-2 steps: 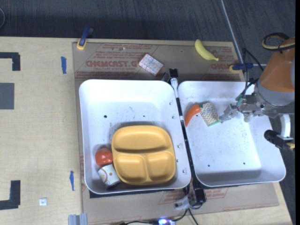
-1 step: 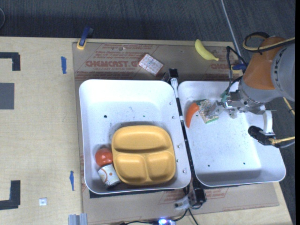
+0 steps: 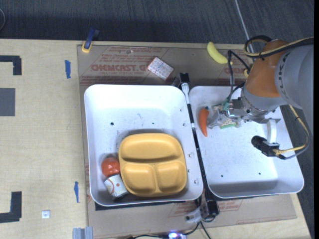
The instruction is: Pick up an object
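In the camera view the gripper (image 3: 219, 119) hovers in the right bin (image 3: 239, 173) with an orange carrot (image 3: 203, 121) just beside it at nine o'clock; whether its jaws are open or closed cannot be told. In the left bin (image 3: 134, 103), a yellow divided tray (image 3: 152, 163) lies at six o'clock, a small red-and-white toy (image 3: 112, 176) touching its nine o'clock side.

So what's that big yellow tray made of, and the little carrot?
The yellow tray looks like smooth moulded plastic: rounded compartments and a soft sheen. The carrot, lying in the right bin, seems a plastic toy too, evenly orange, though it is too small to tell for sure.
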### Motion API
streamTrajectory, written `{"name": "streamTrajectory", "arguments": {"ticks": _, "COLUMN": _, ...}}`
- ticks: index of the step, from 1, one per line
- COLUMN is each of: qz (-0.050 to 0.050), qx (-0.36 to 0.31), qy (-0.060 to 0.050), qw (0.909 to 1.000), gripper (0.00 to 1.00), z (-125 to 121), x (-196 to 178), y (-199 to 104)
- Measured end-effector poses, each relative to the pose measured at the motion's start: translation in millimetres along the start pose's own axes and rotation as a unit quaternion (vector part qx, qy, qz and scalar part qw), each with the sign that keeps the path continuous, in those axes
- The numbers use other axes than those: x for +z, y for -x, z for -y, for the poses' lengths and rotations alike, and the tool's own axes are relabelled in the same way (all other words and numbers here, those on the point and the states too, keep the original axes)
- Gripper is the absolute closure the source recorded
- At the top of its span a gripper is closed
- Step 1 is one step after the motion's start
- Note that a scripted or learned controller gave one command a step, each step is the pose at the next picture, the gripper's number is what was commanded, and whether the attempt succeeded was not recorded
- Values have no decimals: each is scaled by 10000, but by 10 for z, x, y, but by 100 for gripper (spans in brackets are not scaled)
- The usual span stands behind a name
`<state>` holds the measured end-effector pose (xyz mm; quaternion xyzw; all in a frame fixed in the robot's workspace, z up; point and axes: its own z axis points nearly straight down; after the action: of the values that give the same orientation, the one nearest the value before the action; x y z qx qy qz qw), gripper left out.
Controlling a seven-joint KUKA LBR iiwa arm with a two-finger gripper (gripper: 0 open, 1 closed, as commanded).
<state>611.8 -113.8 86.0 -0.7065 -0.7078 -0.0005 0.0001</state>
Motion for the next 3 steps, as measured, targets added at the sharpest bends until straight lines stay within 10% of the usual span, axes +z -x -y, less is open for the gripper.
{"name": "streamTrajectory", "arguments": {"ticks": 1, "qz": 7, "qx": 5, "qy": 21, "qw": 10000, "gripper": 100, "z": -11, "x": -114, "y": 8}}
{"name": "streamTrajectory", "arguments": {"ticks": 2, "qz": 4, "qx": 6, "qy": 10, "qw": 10000, "gripper": 0, "z": -5, "x": -103, "y": 6}}
{"name": "streamTrajectory", "arguments": {"ticks": 3, "qz": 5, "qx": 14, "qy": 1, "qw": 10000, "gripper": 0, "z": 414, "x": 5, "y": -197}}
